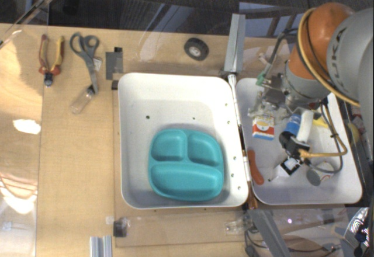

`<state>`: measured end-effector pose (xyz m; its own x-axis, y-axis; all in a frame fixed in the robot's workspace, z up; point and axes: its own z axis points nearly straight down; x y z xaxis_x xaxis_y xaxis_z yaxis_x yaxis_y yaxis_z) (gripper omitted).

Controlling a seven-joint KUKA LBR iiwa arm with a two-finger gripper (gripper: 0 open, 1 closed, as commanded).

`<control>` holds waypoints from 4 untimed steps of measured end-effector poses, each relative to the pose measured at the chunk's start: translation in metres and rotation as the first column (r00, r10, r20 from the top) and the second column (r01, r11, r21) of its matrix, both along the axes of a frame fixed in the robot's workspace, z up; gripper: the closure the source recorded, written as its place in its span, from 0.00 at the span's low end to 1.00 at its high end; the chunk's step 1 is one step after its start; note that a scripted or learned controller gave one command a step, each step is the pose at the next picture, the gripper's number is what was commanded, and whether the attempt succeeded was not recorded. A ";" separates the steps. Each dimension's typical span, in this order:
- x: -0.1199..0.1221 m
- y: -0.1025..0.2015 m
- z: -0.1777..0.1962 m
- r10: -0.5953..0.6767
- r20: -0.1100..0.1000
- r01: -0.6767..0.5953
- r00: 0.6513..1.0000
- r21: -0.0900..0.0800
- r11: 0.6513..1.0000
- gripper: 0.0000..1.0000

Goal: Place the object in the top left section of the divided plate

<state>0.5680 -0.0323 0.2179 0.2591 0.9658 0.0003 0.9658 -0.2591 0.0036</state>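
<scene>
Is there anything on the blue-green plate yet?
No, empty. The teal divided plastic plate in the left white bin shows bare teal in all three sections.

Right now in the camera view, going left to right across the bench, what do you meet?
Red-handled pliers → scissors → teal divided plate in the left bin → tape roll → red-and-white carton in the right bin → orange-banded arm.

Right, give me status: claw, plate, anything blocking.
Claw low over the right bin, above the small carton; grip state unclear. Divided plate in left bin, all sections bare. Nothing between the bins but their rims.
</scene>
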 end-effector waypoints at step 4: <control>-0.024 0.166 0.002 0.011 0.002 -0.011 1.000 0.003 1.000 1.00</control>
